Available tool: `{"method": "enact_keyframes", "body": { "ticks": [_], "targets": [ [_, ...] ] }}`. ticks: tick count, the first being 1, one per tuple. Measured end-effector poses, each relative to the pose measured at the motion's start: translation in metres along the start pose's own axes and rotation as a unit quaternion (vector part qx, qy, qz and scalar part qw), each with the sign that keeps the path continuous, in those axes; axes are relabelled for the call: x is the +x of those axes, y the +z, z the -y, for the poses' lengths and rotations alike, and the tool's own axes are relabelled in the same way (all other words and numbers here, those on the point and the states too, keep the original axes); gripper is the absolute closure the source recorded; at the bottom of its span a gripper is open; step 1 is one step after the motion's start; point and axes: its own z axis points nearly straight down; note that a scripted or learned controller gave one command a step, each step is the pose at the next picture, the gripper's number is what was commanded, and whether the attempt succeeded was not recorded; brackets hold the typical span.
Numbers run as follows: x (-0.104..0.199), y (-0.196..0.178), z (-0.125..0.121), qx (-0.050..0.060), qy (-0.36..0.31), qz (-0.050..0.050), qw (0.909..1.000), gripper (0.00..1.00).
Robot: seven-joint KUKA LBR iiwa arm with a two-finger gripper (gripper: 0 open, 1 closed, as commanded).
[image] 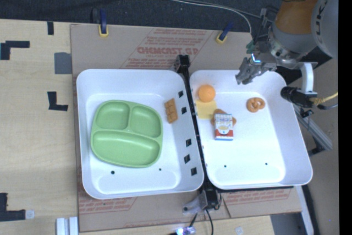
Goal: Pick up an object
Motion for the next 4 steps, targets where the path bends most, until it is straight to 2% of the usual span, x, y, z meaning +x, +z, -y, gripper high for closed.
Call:
{"method": "enact_keyframes", "body": {
  "ticks": [1, 2, 4],
  "targets": [
    [0.051, 0.014, 0.014, 0.001, 0.000, 0.000, 1.0000, 1.00],
    [0.105, 0.009, 0.037, 0.001, -0.001, 0.000, 1.0000, 1.00],
    [0.218, 0.028, 0.062, 0.001, -0.001, 0.000, 1.0000, 1.00]
  ]
}}
